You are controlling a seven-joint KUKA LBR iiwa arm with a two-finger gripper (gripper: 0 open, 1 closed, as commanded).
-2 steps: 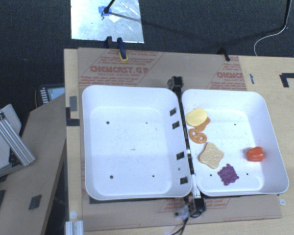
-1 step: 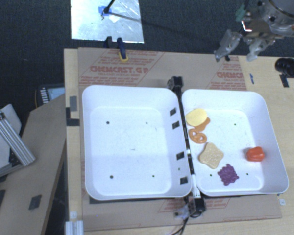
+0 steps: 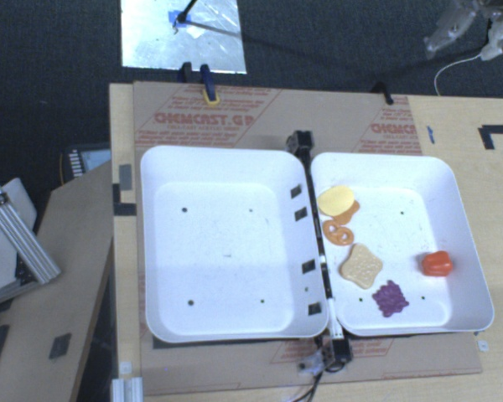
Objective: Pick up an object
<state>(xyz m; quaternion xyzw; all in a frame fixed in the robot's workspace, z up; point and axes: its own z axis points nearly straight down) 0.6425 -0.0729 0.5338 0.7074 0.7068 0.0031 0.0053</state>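
Two shallow white bins sit side by side on the bench [image 3: 486, 111], resting on a brown cardboard sheet [image 3: 235, 115] printed with red lettering. The left bin [image 3: 155, 224] and the right bin [image 3: 465, 224] meet along a central seam fitted with small dark clips. All the loose items lie in the right bin, gathered in its left and lower parts. A yellow, rounded toy food piece [image 3: 336, 199] lies near the seam towards the bin's upper left, and an orange pretzel-shaped piece [image 3: 339, 231] lies just below it, the two touching or nearly so. Below that, a tan slice of toy bread [image 3: 361, 266] lies flat, and just beside its lower right corner is a purple bunch of toy grapes [image 3: 391, 298]. A red-orange toy pepper or tomato [image 3: 437, 264] sits apart from the others, near the bin's right wall. The end effector [image 3: 474, 19] shows at the upper right corner, well away from both bins and above the dark floor, with a pale cable looping beneath it; it is blurred and small, so whether its fingers are apart or together cannot be told, and nothing is seen between them. Beyond the bench's far edge a shiny square panel [image 3: 183, 23] lies on the dark floor.
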